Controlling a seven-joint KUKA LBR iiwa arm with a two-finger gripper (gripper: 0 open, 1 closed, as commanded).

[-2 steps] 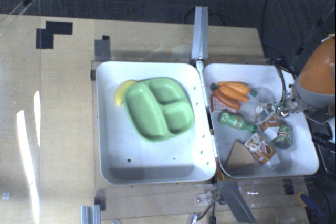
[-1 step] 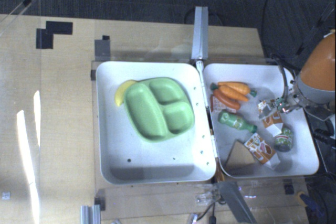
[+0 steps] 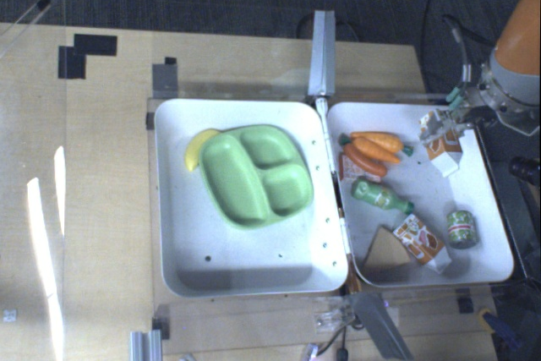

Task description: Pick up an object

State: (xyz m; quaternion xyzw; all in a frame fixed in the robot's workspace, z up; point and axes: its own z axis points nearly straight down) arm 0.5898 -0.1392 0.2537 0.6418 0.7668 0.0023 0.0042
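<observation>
On the left of the worktop sits the left bin, holding a green divided tray with a yellow object poking out from under its far-left corner; none of this lies near the arm. Across the shared divider, the right bin carries the likelier candidates: two toy carrots lying side by side near the far-left corner, long axes running roughly left to right; a green bottle just in front of them, slanting down toward the right; a brown wedge and a printed packet touching it near the front wall; and a small green can upright toward the front right. At the far right corner, the gripper hangs over a small brown-and-white carton, which lies directly beneath and slightly toward the front of it, close to the bin's far wall. Whether the fingers are apart or together cannot be told from this slant. By my judgement the carton is the nearest target; open floor lies to its left and front, but the far wall crowds it behind.
</observation>
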